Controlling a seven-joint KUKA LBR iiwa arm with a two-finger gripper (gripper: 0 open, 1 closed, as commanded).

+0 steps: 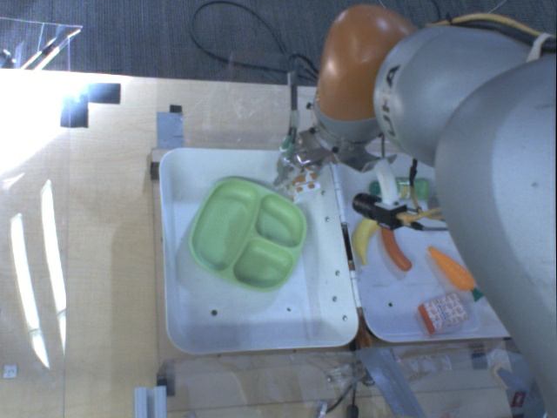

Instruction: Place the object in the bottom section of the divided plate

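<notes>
The gripper (298, 165) hangs just past the green divided plate's (248, 232) far right corner, jaws closed on a small white packet with orange marks (304, 181), which dangles over the left bin (178, 259) beside the plate. Right of the plate, the other bin (392, 316) holds a banana (364, 239), a carrot (451, 268) and a red sausage (396, 250)

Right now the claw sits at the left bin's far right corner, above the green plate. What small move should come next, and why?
Probably a short shift toward the plate's bottom section. The claw hangs near the bin's far right corner with a small white-and-orange packet at its tip, beyond the plate's rim. Whether the packet is actually gripped I cannot tell, so move gently.
</notes>
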